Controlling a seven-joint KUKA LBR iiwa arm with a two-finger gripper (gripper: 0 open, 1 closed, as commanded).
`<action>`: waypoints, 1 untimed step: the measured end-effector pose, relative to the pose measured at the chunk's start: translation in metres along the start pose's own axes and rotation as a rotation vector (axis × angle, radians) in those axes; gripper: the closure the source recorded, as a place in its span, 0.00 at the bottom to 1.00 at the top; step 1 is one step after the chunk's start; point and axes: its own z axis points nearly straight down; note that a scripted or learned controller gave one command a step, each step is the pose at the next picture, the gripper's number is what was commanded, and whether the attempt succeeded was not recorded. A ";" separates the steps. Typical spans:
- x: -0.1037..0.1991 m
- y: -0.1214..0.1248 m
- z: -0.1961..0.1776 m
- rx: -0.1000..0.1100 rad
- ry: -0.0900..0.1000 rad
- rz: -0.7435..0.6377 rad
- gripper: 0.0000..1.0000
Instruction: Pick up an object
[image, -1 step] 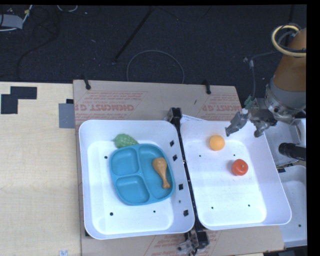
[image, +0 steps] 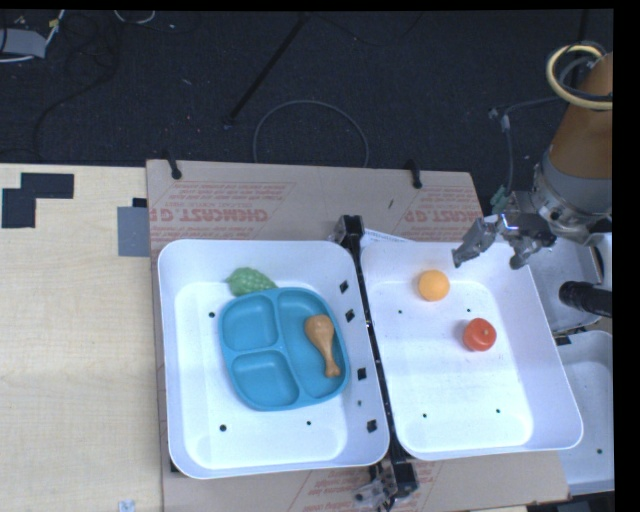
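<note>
The arm reaches in at the far right, its gripper (image: 495, 245) hanging with both fingers spread apart.

Dark carpet floor (image: 150, 90) (cables strewn), pale wooden bench (image: 70, 350).

Upside-down red print on cardboard sheet (image: 300, 205)

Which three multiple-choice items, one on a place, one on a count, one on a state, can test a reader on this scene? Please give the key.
1. Where does the chicken leg lie?
A. on the blue tray
B. in the right bin
C. on the cardboard

2. How many things lie in the right bin?
A. none
B. two
C. four

3. What does the gripper hold?
A. the orange ball
B. the tomato
C. nothing

Key: A, the chicken leg rests in the blue tray. B, orange ball and tomato in the right bin. C, the gripper is spread at the bin's far edge.
</note>
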 end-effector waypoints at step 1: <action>0.005 0.004 0.063 0.006 0.001 0.000 0.00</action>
